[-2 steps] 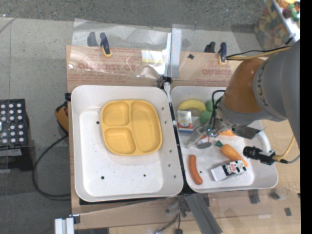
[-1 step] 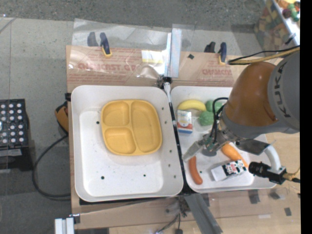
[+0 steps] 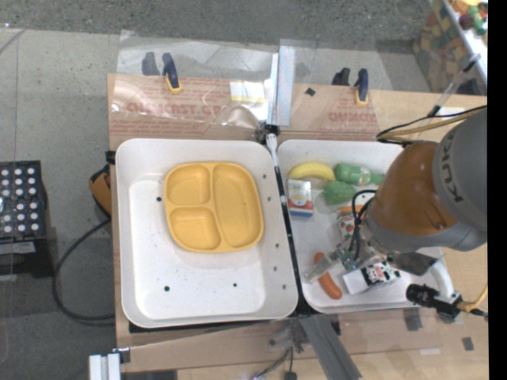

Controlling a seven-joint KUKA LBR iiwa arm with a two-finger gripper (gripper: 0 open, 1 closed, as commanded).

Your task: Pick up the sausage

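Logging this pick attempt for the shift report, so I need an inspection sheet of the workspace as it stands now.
Surface: bench with two white bins side by side, left bin and right bin.
Job's things: sausage, reddish, lying near the right bin's front edge; a smaller reddish piece lies just behind it.
Clutter: yellow divided plate in the left bin; banana, green items and small carton in the right bin's far part.
Grippers: gripper low in the right bin, just right of the sausage; finger state unclear.
Cables: black cable looping on the floor at left.
Surroundings: blue clamps on the bench's far edge; black grid box at left.
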